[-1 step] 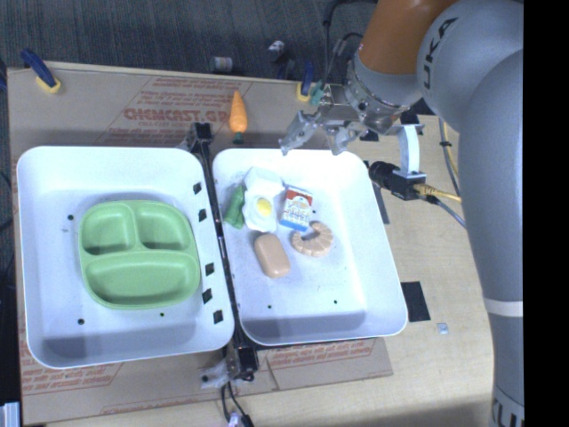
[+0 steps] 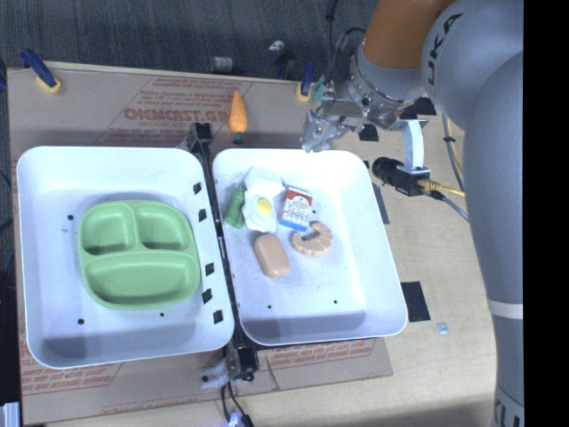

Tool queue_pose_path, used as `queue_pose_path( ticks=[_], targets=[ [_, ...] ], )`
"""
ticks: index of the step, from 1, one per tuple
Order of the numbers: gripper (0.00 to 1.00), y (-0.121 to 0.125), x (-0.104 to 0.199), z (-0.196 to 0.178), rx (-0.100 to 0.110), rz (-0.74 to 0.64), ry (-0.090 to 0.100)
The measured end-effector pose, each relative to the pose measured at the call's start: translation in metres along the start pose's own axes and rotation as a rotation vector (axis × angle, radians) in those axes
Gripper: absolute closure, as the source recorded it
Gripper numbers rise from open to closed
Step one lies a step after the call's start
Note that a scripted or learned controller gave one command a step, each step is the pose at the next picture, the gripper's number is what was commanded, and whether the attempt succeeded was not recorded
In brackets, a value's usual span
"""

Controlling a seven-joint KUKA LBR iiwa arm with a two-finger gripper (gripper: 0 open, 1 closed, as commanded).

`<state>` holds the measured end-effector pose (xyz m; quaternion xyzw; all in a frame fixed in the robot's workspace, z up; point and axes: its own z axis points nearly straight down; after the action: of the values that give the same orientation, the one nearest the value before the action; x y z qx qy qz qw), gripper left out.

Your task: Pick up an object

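1. A cardboard-covered bench (image 2: 160, 100) was seen from above, with dark carpet-like flooring behind it and two shallow white bins sat side by side on the board.
2. The gripper (image 2: 318, 133) was found hanging over the back rim of the right bin (image 2: 378, 265), just above its far edge. Nothing was seen between its fingers; whether they were spread or pinched couldn't be made out, the tips were too blurry and small.
3. The grey arm (image 2: 480, 78) with its orange band (image 2: 404, 12) was seen coming in from the right, with cables looped around the wrist.
4. Closest to the gripper, a small pile of toy food was spotted in the back-left part of the right bin: a fried egg piece (image 2: 260, 205), a little carton (image 2: 297, 208) touching it on the right, and a green item (image 2: 235, 208) tucked against the bin's left wall.
5. Just in front of those, a tan bread-roll shape (image 2: 272, 256) and a round cookie-like piece (image 2: 312, 238) were laid next to each other, all well apart from the gripper.
6. In the left bin (image 2: 40, 265), a green divided plate (image 2: 138, 253) was laid flat.
7. An orange carrot-like toy (image 2: 237, 112) was left on the cardboard behind the bins, and a blue-and-yellow clamp (image 2: 40, 69) was noticed at the far left corner.
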<state>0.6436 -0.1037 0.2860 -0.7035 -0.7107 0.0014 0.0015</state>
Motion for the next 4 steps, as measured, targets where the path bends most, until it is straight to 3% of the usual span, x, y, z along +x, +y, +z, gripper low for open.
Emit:
queue_pose_path(
  ticks=[1,2,3,4],
  targets=[
    [1.0,0.012,-0.014,0.088,0.002,0.005,-0.001],
    [1.0,-0.056,-0.003,0.061,-0.002,0.005,-0.002],
    [1.0,-0.105,0.052,0.095,-0.001,0.002,0.0],
    [1.0,-0.151,0.015,0.095,-0.001,0.005,-0.001]
  ],
)
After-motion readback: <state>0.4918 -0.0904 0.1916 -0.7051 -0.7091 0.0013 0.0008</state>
